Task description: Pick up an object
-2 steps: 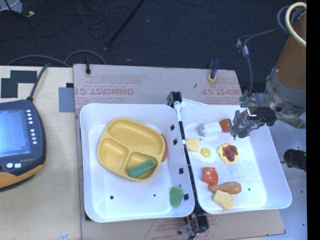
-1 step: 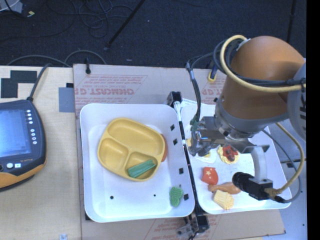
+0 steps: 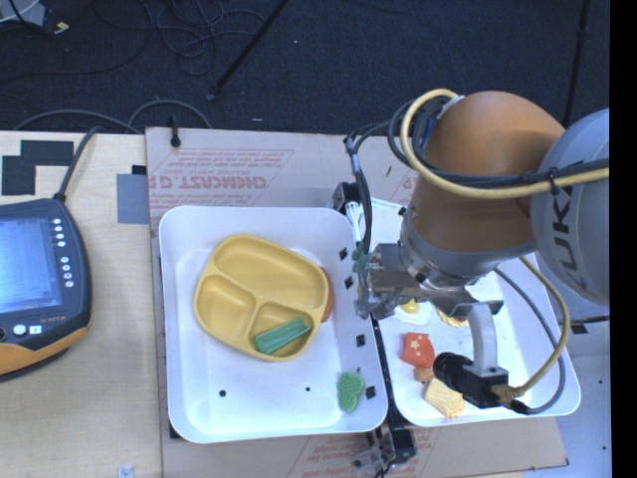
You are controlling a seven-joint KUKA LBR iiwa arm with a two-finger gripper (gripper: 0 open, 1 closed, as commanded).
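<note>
The grey-and-orange arm [image 3: 488,177] hung over the right bin [image 3: 528,317], its gripper [image 3: 383,287] low at the wall shared with the left bin [image 3: 249,396]; the wrist hid whether the gripper was spread or closed. In the right bin, a red piece [image 3: 418,349] and a yellow block [image 3: 444,398] lay just below the gripper, untouched. In the left bin, a long green piece [image 3: 282,336] rested in the lower right compartment of a yellow divided plate [image 3: 239,287], and a small green item [image 3: 349,390] sat near the bin's lower right corner.
</note>
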